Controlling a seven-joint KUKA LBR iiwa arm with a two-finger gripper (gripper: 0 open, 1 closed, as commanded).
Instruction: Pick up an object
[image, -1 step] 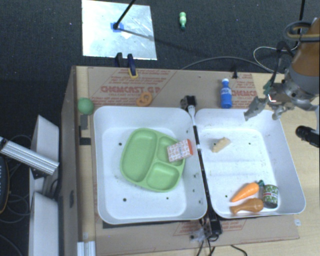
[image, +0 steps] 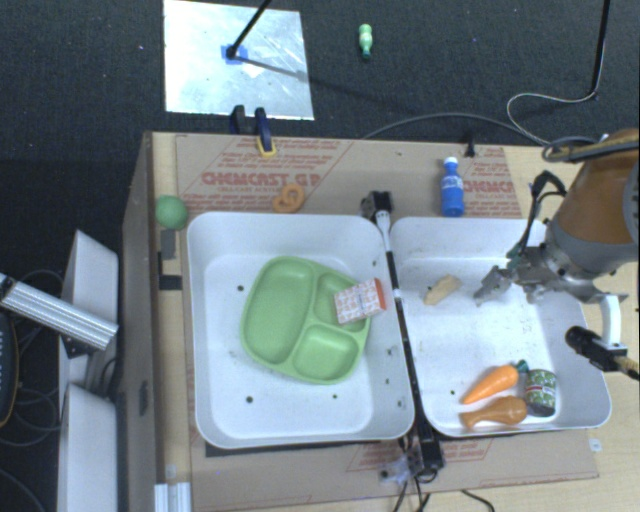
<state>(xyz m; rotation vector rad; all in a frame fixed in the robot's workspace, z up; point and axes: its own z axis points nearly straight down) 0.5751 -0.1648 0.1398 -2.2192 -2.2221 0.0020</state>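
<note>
While you read this, note that the pick is not yet made; nothing is lifted, so the whole grasp and raise remain.

Table (image: 330, 165): flat board printed in red lettering, carrying both bins.
Left bin (image: 225, 400): shallow white plastic with rounded corners; holds a pale green divided tray (image: 290, 320), smooth and matte, with a small red-and-white patterned packet (image: 358, 300) lying on its upper right compartment.
Right bin (image: 450, 240): same white plastic, scuffed floor; your candidates lie here.
Arm (image: 600, 220): grey with an orange band, reaching over the right bin's upper right.
Pincer (image: 495, 285): low over the bin floor, nothing between its fingers that you can see; opening cannot be told.
Carrot (image: 492, 383): orange, tapered, glossy, near the front edge.
Gourd-shaped piece (image: 495, 412): orange-tan, touching or just beside the carrot.
Small can (image: 541, 391): labelled cylinder, just right of the carrot.
Tan piece (image: 441, 290): small pale oblong, nearest the pincer, just to its left.
</note>
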